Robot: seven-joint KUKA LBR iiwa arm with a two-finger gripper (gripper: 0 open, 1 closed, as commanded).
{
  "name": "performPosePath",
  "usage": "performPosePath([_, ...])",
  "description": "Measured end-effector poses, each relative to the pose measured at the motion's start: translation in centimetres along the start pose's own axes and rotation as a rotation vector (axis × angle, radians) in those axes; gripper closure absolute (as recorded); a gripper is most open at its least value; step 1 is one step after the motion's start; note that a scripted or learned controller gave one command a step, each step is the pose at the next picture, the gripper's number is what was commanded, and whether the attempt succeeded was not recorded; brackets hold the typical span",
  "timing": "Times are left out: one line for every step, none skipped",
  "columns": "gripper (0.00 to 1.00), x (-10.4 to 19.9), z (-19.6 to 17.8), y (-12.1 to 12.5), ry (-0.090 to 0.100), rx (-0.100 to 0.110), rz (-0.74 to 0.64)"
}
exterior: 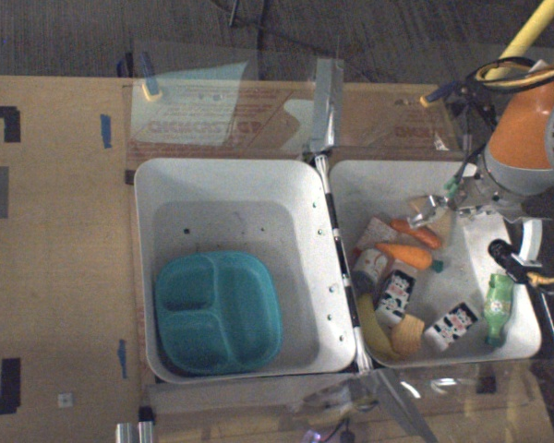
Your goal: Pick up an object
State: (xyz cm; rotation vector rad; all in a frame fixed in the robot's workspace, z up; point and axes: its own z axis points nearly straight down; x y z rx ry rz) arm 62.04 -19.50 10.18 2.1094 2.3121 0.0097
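The gripper (436, 209) is hanging over the right bin (351, 187) at upper right, its fingers apart and holding nothing, probably aiming at the carrot (415, 233) lying just below it.

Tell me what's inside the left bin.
The left bin holds one teal divided tray, lying flat toward its near side. Whatever lies beneath the tray is covered, so I cannot tell what is there.
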Motion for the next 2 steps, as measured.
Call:
performPosePath([0.0,2.72,1.27,-2.48,-0.001,0.004,-0.096])
performPosePath([0.0,2.5,1.27,-1.51,0.001,0.007,-0.059])
